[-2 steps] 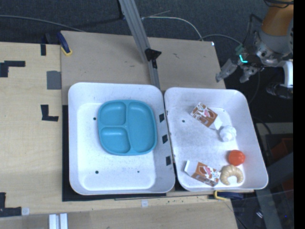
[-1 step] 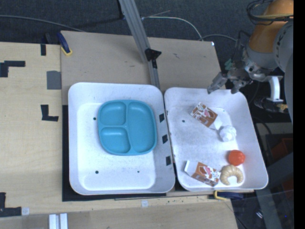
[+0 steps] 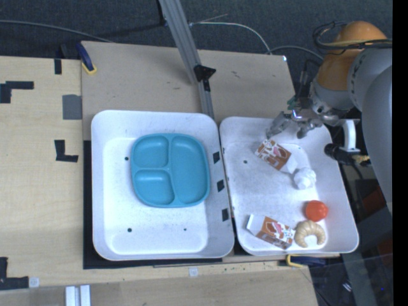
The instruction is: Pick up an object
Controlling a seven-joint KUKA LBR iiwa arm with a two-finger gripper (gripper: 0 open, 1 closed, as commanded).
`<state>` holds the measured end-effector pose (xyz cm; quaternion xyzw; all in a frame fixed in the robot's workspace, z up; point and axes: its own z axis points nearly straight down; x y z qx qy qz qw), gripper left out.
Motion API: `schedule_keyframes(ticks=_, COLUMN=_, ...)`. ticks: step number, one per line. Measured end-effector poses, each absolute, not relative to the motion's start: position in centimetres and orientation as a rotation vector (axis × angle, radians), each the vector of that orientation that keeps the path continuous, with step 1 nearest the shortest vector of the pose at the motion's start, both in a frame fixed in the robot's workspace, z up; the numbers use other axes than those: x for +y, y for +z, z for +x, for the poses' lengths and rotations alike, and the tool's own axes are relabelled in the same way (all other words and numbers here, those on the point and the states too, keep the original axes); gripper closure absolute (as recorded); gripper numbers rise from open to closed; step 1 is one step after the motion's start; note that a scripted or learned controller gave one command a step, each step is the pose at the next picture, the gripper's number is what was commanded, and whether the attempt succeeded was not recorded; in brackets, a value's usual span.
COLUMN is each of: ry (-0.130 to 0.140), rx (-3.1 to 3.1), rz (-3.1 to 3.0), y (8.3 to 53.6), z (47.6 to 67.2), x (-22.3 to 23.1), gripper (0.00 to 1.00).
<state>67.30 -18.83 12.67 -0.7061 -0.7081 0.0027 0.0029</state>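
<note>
The right white bin [image 3: 255, 190] holds several objects. A brown and white packet [image 3: 274, 154] lies near its far side, with a small white object [image 3: 304, 178] just in front of it. An orange-red ball [image 3: 316, 210], a tan croissant-shaped piece [image 3: 310, 234] and a second brown and white packet [image 3: 271, 229] sit along the near edge. My gripper [image 3: 290, 129] hangs over the bin's far edge, just behind the first packet. Its fingers are spread open with nothing between them.
The left white bin [image 3: 111, 190] carries a blue divided plate [image 3: 170, 169]. A grey metal post [image 3: 185, 40] slants up from between the bins at the back. The arm's grey and orange body [image 3: 357, 62] fills the upper right.
</note>
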Motion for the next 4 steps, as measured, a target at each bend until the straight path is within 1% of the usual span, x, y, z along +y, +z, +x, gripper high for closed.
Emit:
schedule_keyframes(ticks=1, ry=0.001, rx=-2.224, rz=-2.223, y=11.4, z=67.5, x=-19.0, gripper=0.0)
schedule_keyframes(ticks=2, ry=0.006, rx=-2.224, rz=-2.219, y=12.1, z=67.4, x=-18.9, gripper=1.0)
schedule_keyframes(ticks=3, ry=-0.004, rx=-2.227, rz=-2.223, y=18.0, z=67.5, x=-19.7, gripper=1.0)
schedule_keyframes(ticks=4, ry=-0.005, rx=-2.228, rz=-2.224, y=24.5, z=67.6, x=-19.6, gripper=1.0)
